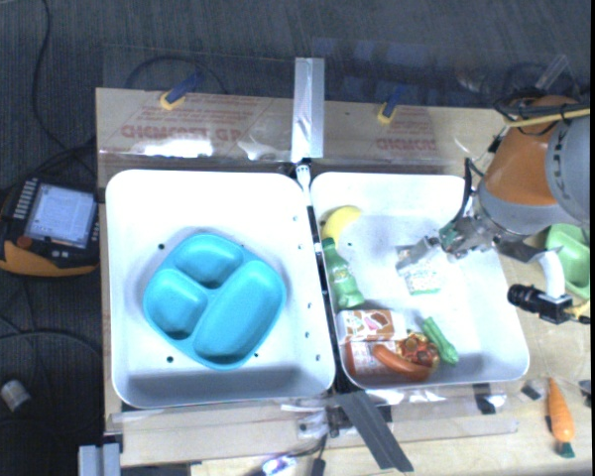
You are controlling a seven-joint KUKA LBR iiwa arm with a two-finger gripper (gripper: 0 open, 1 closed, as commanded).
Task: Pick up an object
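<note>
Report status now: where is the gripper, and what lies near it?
Gripper low in right bin, over small green-white packet; grasp unconfirmed. Yellow fruit, green bottle along divider. Blue tray in left bin.

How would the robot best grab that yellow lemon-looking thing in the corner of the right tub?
Probably from straight above, the pincer closing across the yellow fruit's rounded middle. It sits in the right bin's far-left corner, walls close on two sides, so fingers fit best on its open sides.

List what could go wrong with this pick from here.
1. The gripper hovers over bare floor of the right bin; closing there would likely grab nothing.
2. The green bottle, yellow fruit and snack packet crowd the bin's left wall and front corner, so fingers may hit the wall.
</note>
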